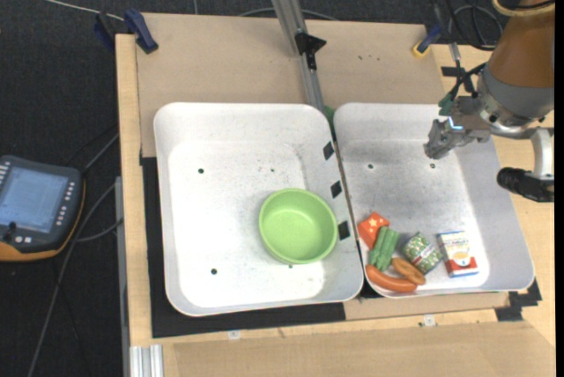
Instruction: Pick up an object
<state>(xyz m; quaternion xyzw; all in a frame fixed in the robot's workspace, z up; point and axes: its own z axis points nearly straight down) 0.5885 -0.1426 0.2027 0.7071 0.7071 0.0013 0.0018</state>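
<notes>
Toys [414,254] clustered at right bin's [397,173] near edge, pincer [438,146] well apart above

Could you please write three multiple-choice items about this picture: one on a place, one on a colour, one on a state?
1. Where does the bowl lie?
A. in the left bin
B. in the right bin
C. on the bare bench

2. What colour is the bowl?
A. white
B. green
C. orange

3. How does the pincer stand to the small items?
A. it presses on them
B. it is over the right bin's far part, apart from them
C. it is over the left bin

Key: 1 A, the bowl sits near the front right of the left bin. 2 B, it is light green against the white bin. 3 B, the items are grouped at the right bin's near edge, while the pincer is toward its far edge.
</notes>
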